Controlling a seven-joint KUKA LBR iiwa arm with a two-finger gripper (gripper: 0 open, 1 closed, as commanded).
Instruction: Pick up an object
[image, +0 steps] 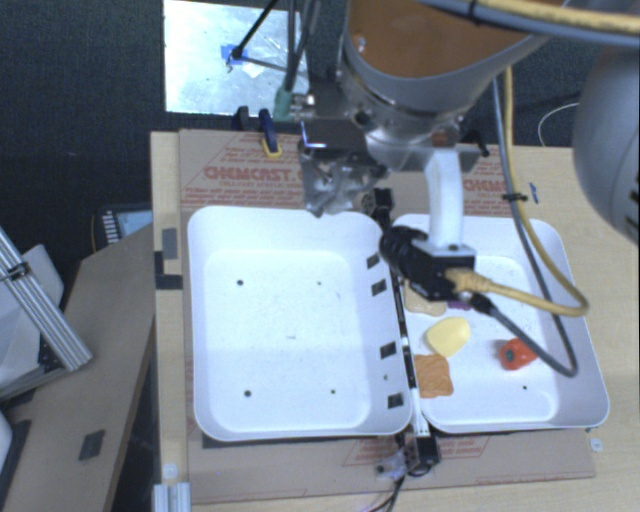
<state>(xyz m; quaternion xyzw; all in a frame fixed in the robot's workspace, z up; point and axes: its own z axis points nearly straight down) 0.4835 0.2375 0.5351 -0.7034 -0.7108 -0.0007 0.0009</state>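
Lying flat, pale yellow rounded object (449, 336)

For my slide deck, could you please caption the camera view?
KUKA arm's gripper poised above the bins' far edge; yellow piece, red piece and orange-brown piece lie in right bin.

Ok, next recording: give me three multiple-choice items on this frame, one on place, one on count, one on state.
1. Where do the loose objects lie?
A. left bin
B. right bin
C. on the cardboard

2. How many loose objects are there?
A. one
B. three
C. five

3. How does the red object stand relative to the other two?
A. stacked on them
B. touching the yellow one
C. apart from both

Answers: 1 B, all sit in the right bin. 2 B, the yellow piece, the orange-brown piece and the red object. 3 C, white bin floor shows between it and the others.
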